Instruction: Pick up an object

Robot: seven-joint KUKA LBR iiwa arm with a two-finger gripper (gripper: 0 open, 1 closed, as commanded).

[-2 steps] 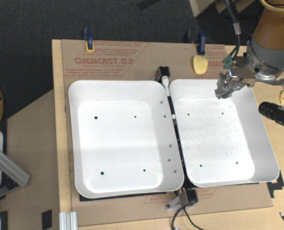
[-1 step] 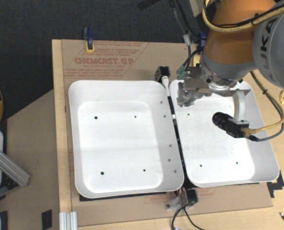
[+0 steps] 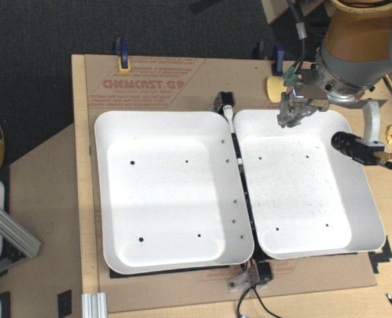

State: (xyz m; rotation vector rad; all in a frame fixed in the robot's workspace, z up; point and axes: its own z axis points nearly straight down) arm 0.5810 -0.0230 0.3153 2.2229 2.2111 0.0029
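At the far left of the frame the pale tabletop point(image 3: 47, 204) meets dark carpet, and a brown sheet point(image 3: 83, 144) with red lettering lies on it under both bins. A blue clamp point(image 3: 122, 50) with a yellow tip pins the sheet's upper edge, left of centre. The left bin point(image 3: 106, 177) fills the middle-left of the frame, with four small dark dots on its white floor. A thin black strip point(image 3: 241, 177) runs down the narrow gap between the two bins, with a small black block point(image 3: 223, 101) at its upper end. The right bin point(image 3: 361, 204) sits just beside it. A pale yellow lump point(image 3: 273, 89), the one loose thing that can be made out, lies on the brown sheet just above the right bin's upper rim, outside both bins; what it is cannot be told. Just right of the lump, the gripper point(image 3: 293, 118) hangs over the right bin's upper edge, apart from the lump, and whether it is apart or together cannot be told. Above it, in the upper right corner, is the arm's orange band point(image 3: 365, 25).
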